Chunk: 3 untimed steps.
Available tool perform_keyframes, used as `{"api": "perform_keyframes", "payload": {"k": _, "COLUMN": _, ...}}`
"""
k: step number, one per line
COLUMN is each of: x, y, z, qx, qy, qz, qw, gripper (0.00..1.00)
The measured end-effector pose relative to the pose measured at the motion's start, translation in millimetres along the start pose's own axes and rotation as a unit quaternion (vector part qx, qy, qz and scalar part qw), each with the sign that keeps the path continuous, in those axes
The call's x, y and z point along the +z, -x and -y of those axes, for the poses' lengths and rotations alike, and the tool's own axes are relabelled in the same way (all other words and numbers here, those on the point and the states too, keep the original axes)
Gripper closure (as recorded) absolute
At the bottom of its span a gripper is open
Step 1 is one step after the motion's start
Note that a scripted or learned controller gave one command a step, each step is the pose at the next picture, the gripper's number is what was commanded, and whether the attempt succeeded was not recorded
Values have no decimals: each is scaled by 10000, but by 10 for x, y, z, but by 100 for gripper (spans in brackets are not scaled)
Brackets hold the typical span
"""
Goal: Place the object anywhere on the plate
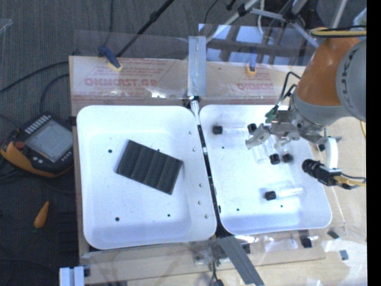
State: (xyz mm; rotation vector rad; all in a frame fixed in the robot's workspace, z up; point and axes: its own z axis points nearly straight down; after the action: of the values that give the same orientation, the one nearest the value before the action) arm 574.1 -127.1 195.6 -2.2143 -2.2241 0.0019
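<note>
Gripper (pixel 269 149) being held low over the right bin (pixel 238 210).

A dark ribbed plate (pixel 149 166) is lying in the left bin (pixel 95 219). A clear, black-capped object (pixel 283 192) is resting on the right bin's floor, apart from the gripper; its outline is being blurred against the white. The grip state cannot be told.

Arm (pixel 333 76) reaches in from right; hand (pixel 280 158) pointing down, low.

Floor: dark grey carpet (pixel 36 34), with black cables (pixel 36 76) running across it. A handheld control pendant (pixel 37 145) lies at left, an orange-handled tool (pixel 40 214) nearby. Metal stand legs (pixel 268 5) occupy the top right.
</note>
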Motion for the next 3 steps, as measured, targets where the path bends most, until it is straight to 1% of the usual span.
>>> {"api": "perform_keyframes", "payload": {"k": 1, "x": 136, "y": -1067, "z": -6, "qx": -2292, "qy": -1, "qz": 3, "qw": 9734, "gripper": 100}}
{"api": "perform_keyframes", "payload": {"k": 2, "x": -56, "y": -1669, "z": -100, "qx": -2989, "qy": 1, "qz": 8, "qw": 9543, "gripper": 100}}
{"api": "perform_keyframes", "payload": {"k": 3, "x": -116, "y": -1992, "z": -455, "qx": -5068, "qy": 12, "qz": 6, "qw": 8621, "gripper": 100}}
